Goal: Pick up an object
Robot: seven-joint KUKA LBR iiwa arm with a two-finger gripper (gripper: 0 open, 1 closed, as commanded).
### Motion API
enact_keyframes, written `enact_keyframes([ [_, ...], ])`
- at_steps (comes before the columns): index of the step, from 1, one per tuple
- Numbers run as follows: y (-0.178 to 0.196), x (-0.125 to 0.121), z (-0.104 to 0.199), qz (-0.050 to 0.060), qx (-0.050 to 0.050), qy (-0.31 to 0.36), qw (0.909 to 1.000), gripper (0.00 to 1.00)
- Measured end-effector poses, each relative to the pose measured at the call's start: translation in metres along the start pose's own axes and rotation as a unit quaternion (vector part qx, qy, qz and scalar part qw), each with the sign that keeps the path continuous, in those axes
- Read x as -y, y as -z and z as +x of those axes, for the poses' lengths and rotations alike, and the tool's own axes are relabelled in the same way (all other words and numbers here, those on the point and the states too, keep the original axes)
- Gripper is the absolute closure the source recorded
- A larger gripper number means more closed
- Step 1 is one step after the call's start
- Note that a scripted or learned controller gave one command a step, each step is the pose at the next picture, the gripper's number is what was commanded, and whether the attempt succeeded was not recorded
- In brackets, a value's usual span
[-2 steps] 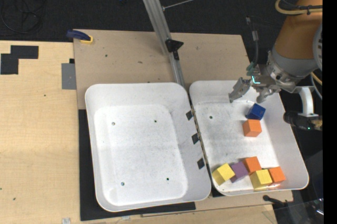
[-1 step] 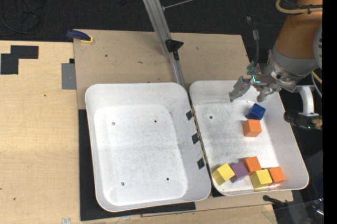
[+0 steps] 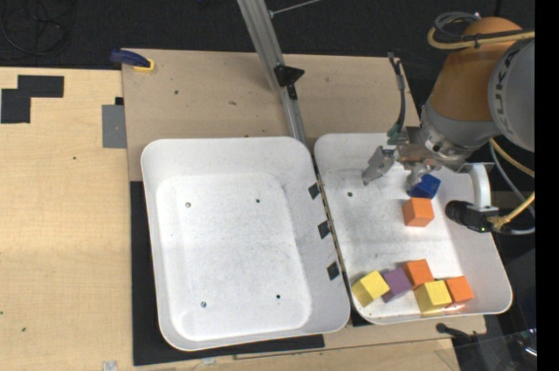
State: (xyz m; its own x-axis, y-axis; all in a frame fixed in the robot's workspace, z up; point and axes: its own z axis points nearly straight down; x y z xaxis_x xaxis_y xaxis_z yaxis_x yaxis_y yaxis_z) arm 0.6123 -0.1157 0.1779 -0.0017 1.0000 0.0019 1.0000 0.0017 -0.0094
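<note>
Left of the tool, the right bin's floor lies bare. Just below it sit a blue cube and an orange cube; further below, a cluster of blocks crowds the bin's near edge.

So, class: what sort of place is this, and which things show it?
Probably a robotics lab: a grey robot arm reaches over two white bins on a workbench, coloured blocks lie in the right bin, and cables trail on the dark floor behind.
</note>
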Motion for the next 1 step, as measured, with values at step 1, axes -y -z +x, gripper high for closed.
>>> enact_keyframes([
  [1, -0.0581, 0.0088, 0.0078, 0.0, 0.0, -0.001, 1.0, 0.0],
])
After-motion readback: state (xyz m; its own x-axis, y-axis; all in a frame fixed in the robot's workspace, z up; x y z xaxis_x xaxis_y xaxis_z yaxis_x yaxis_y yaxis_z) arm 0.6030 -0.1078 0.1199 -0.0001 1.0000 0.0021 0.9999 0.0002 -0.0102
